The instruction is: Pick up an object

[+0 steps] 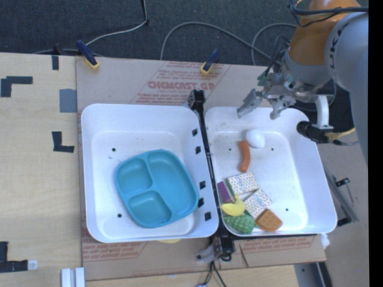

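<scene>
A wooden bench [36, 178] topped with printed cardboard [173, 85] carries two shallow white bins side by side, cables trailing over dark carpet behind. From my remote seat, the left bin [96, 124] holds a blue divided tray [155, 187]. The right bin [311, 178] holds the pickable clutter: a white egg [255, 139] touching the top of an orange sausage [245, 155] near the middle, and a pile of small toys [246, 203] toward the front edge. I judge the egg light, smooth and rounded, likely to squirt out unless pinched across its widest part; the sausage looks easier, gripped across its narrow middle. The claw [261, 107] hangs above the bin's far rim, fingers spread wide, holding nothing and apparently touching nothing.
</scene>
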Action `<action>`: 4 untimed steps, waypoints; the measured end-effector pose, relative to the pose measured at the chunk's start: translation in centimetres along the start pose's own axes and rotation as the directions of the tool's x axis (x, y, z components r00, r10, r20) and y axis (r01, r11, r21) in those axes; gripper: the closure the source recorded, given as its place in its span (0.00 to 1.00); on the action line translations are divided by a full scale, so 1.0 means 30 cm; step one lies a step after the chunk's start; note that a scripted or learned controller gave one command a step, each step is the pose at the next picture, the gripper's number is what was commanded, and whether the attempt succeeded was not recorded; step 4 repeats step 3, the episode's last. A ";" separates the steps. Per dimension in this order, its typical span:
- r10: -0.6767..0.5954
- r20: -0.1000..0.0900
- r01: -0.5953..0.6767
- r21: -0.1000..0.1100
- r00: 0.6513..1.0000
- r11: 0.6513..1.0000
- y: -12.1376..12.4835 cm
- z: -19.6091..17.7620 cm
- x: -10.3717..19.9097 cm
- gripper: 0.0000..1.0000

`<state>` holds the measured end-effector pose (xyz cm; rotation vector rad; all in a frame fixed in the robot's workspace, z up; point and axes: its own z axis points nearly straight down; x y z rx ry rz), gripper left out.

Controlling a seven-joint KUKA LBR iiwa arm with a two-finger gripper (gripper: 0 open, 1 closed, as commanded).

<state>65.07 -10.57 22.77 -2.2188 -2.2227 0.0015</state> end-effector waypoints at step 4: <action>-0.001 0.000 0.001 -0.001 1.000 1.000 -0.227 0.144 0.216 1.00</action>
